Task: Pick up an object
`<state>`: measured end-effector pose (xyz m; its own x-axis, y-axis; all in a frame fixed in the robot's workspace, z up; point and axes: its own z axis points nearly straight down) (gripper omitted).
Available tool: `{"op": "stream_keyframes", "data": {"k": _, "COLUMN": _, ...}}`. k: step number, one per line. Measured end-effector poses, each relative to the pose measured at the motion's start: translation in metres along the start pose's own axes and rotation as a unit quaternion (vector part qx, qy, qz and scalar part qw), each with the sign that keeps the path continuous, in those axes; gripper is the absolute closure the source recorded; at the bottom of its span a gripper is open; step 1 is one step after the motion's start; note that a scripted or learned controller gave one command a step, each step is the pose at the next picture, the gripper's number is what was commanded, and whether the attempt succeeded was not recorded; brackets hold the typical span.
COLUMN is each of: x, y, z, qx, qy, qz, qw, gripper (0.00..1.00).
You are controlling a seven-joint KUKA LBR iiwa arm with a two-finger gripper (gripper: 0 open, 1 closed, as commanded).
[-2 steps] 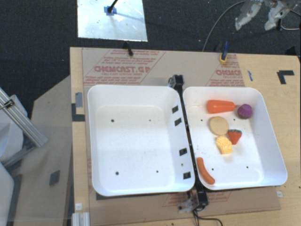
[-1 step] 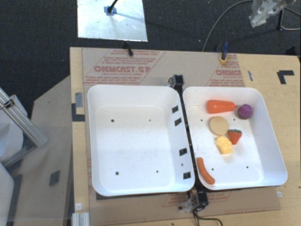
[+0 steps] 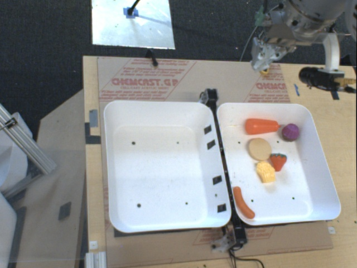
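The right bin (image 3: 321, 166) holds several toy foods: an orange carrot (image 3: 260, 126), a purple ball (image 3: 290, 132), a tan round disc (image 3: 259, 149), a red strawberry (image 3: 278, 161), a yellow corn piece (image 3: 266, 172) and an orange-red sausage (image 3: 243, 202) near the front left corner. My gripper (image 3: 263, 59) hangs high above the bench behind the right bin, well apart from all of them. Nothing shows between its fingers.
The left bin (image 3: 111, 166) lies beside the right one, with a black clip strip (image 3: 215, 149) along their shared edge. A shiny metal plate (image 3: 132, 15) sits at the back left. A metal frame (image 3: 22, 144) stands at the far left.
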<state>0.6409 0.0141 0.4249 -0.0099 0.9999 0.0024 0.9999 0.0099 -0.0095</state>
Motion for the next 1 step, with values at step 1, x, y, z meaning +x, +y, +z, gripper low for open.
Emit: {"op": "stream_keyframes", "data": {"k": 1, "x": 0.0454, "y": -0.0061, "z": 0.0657, "qx": -0.002, "qy": -0.001, "qz": 0.0, "qw": 1.0, "gripper": 1.0}}
